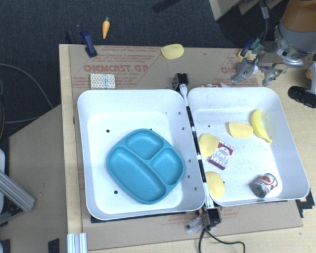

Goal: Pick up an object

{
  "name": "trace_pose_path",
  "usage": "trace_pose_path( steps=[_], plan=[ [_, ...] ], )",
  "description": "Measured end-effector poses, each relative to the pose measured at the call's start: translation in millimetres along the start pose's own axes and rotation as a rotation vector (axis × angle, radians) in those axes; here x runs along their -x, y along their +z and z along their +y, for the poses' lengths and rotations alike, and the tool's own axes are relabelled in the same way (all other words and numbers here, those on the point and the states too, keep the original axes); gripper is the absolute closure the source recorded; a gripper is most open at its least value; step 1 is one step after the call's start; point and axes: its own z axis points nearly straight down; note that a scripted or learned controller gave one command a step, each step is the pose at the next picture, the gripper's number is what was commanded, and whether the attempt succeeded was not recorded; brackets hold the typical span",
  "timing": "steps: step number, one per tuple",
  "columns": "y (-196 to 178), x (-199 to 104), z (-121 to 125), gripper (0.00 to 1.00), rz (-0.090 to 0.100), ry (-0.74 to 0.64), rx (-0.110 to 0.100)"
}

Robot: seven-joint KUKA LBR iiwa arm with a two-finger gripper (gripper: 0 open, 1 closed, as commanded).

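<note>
the arm [300,15] comes in at the upper right of the frame, grey with an orange band near the top edge. its gripper [257,74] hangs just above the far rim of the right bin [292,157], over the bench [131,62] rather than inside the bin. the two fingers are spread apart, one toward the left and one toward the right, with nothing between them.

the right bin, in the right half of the frame, holds the loose things. a banana [261,124] lies near its upper right, tilted. just left of it sits a yellow piece [239,129]. another yellow piece [208,143] lies by the bin's left wall, and a small red and white packet [221,156] touches its lower right side. a third yellow piece [215,184] sits lower down against the left wall. a crushed can [264,185] lies near the lower right corner, well apart from the rest.

the left bin [95,141] fills the middle left and holds a blue tray [145,165] with three compartments, set at a slant.

on the bench beyond the bins, a yellow lump [172,51] lies at upper centre, a small patterned square [102,80] at upper left, and a blue clip [88,44] further up. a toy carrot [106,28] lies on the dark floor beyond the bench edge.
</note>
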Motion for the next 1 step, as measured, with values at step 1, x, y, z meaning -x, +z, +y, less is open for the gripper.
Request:
trace_pose_path(
  steps=[1],
  plan=[
    [67.8,45.8,-36.4,0.0,-0.001,0.001,0.0]
  ],
)
